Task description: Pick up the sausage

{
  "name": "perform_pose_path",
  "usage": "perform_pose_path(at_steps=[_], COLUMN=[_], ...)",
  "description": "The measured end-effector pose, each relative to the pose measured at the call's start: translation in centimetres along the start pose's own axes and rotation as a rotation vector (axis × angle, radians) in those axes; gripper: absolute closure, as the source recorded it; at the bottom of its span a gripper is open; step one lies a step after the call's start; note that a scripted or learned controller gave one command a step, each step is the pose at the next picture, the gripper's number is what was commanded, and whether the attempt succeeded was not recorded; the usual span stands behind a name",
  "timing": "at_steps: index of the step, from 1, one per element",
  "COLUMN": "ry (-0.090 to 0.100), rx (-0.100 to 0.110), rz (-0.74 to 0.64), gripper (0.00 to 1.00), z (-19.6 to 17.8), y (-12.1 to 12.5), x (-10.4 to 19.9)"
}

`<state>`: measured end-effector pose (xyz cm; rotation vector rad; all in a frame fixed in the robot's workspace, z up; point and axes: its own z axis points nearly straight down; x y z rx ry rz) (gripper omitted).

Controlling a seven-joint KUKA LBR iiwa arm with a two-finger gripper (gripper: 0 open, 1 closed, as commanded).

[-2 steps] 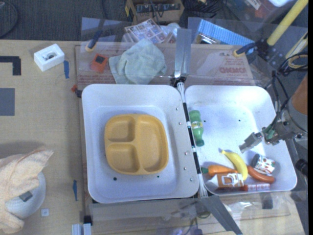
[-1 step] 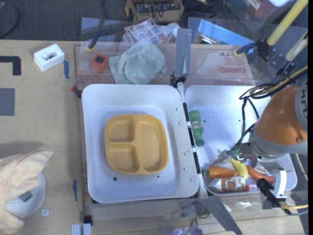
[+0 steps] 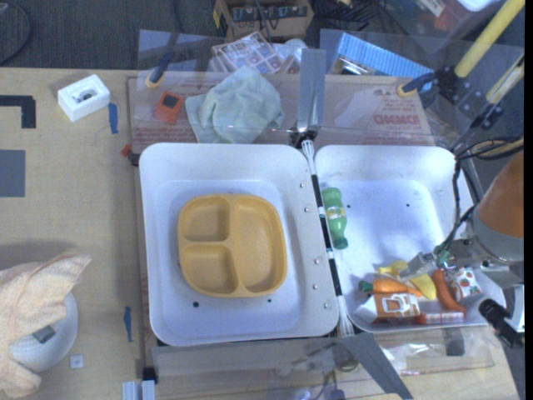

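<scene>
Far left, lower corner: a crumpled yellowish cloth lies on the bench, over a pale round object. Upper left: a small white box sits on the bench top.

Left bin: holds 1 yellow divided plate with 3 compartments, set near the bin's middle. Behind this bin, a pale green cloth lies bunched on the back ledge, with a small orange item just left of it.

Right bin: a green bottle lies along the left wall, cap end toward the back. The other items cluster in the front right corner: a carrot, an orange-and-white packet touching it in front, a yellow piece just right of the carrot. The sausage, reddish-orange, lies slanted at the right end of this cluster, beside a small red-and-white packet.

Right edge: the gripper sits low over the cluster, just behind and left of the sausage. Finger state cannot be told; the sausage lies in the bin, not between any fingers visible here.
</scene>
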<state>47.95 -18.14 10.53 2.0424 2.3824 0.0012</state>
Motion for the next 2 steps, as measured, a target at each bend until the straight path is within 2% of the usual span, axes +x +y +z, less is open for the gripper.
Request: perform_pose_path(at_steps=[1,2], ry=[0.013,0.002], rx=[-0.003,-0.007], rz=[0.159,0.164], gripper=[0.00,1.00], z=[1.59,0.74], y=[-0.10,-0.15], x=[-3.45,-3.87])
